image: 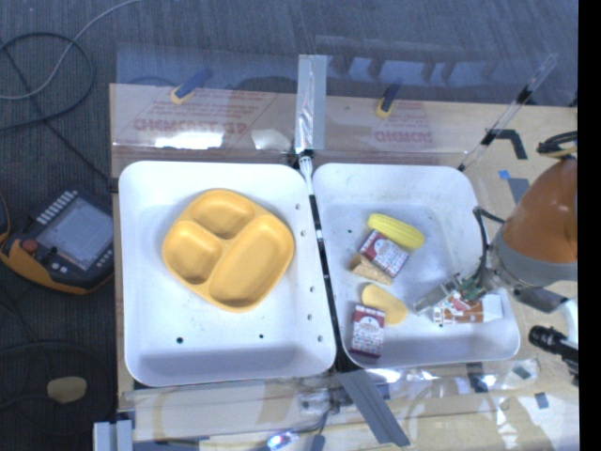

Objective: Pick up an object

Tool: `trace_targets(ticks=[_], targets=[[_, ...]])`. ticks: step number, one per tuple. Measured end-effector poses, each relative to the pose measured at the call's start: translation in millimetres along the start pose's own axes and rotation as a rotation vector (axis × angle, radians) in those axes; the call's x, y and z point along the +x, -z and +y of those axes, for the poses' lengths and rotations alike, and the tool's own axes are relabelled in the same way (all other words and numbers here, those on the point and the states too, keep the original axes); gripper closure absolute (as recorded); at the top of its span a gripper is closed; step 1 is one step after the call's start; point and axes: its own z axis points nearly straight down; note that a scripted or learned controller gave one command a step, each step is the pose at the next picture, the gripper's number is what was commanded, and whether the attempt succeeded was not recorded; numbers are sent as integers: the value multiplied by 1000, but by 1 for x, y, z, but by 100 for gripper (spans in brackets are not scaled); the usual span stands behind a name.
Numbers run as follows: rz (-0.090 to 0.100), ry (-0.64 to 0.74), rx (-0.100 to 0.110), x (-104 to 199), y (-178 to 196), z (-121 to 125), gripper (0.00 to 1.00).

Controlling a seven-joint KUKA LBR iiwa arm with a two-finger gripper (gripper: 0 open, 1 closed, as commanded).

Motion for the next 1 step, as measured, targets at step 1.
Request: trace_targets(ticks=[1], targets=[[-1,-1,-2,-1,8,1,100]])
